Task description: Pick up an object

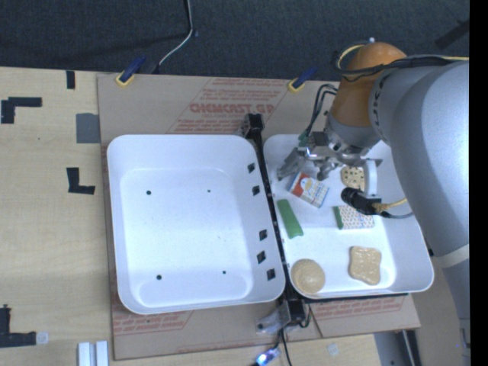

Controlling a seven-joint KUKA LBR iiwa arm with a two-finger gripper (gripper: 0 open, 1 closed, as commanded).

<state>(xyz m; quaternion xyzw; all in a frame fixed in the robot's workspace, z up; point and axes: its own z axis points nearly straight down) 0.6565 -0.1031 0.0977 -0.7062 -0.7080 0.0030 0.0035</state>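
Observation:
My gripper (pixel 307 168) hangs over the far left part of the right bin (pixel 412 280), its fingers spread open with nothing between them. Just below it lies a small white and red packet (pixel 310 191). A green stick (pixel 290 218) lies nearer the bin's left wall. Along the front sit a round tan piece (pixel 307 275) and a tan toast-shaped piece (pixel 364 265). A pale dotted cracker (pixel 352 176) and a white dotted pad with a green edge (pixel 351 216) lie to the right of the packet.
The left bin (pixel 183 219) stands beside the right one, split from it by a black divider (pixel 263 204). The grey arm (pixel 435 128) with its orange band (pixel 366 82) covers the right bin's far right side. A cable (pixel 381 204) loops over the cracker area.

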